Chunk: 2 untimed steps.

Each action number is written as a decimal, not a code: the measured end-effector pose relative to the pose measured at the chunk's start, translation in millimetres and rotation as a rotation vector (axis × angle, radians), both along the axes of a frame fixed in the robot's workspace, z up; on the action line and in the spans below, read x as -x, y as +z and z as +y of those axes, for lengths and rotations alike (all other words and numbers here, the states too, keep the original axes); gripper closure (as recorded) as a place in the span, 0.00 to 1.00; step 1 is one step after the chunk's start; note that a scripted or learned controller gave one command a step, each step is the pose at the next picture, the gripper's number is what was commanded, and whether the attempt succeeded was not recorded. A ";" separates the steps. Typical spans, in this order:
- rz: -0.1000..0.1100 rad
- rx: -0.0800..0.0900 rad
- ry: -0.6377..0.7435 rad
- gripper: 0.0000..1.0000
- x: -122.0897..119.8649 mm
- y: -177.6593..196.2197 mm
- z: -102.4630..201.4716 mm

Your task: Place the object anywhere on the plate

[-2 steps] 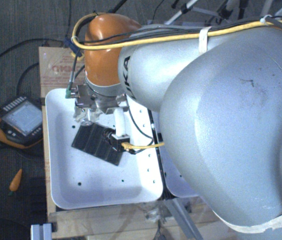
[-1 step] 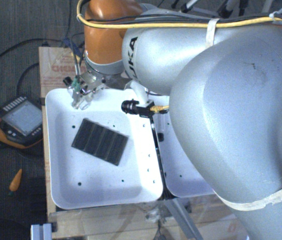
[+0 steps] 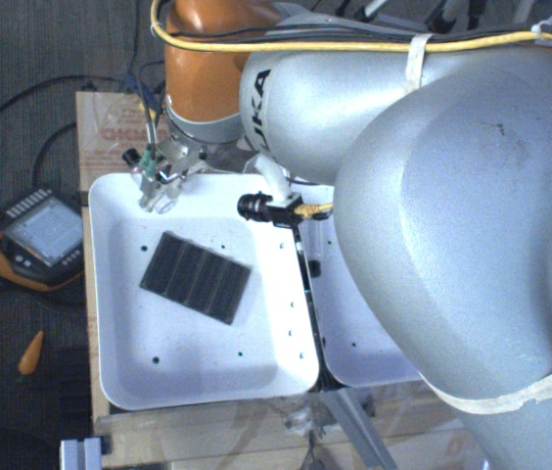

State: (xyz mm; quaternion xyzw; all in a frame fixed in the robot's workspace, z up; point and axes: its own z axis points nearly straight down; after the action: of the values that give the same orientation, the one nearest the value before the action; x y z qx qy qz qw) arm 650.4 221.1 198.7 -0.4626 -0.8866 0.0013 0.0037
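Fingers [image 3: 151, 202] look close together, nothing between them, gripper [image 3: 156, 196] hanging over far-left corner of left bin [image 3: 119, 360]. Big grey arm [image 3: 433, 164] covers most of right bin [image 3: 364, 360]. Dark ribbed plate [image 3: 196, 277] lies flat mid left bin, apart from gripper. Object to place: can't pick out tbh.

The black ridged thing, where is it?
The black ridged plate lies in the left white bin, near its middle, below the gripper.
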 end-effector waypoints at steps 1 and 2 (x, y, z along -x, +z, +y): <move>-0.004 0.002 0.262 1.00 25.0 -6.3 3.2; -0.003 0.002 0.289 1.00 53.4 -56.7 8.5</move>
State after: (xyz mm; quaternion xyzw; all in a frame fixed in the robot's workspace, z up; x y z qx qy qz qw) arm 596.9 229.7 142.0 -0.3301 -0.9439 0.0019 0.0017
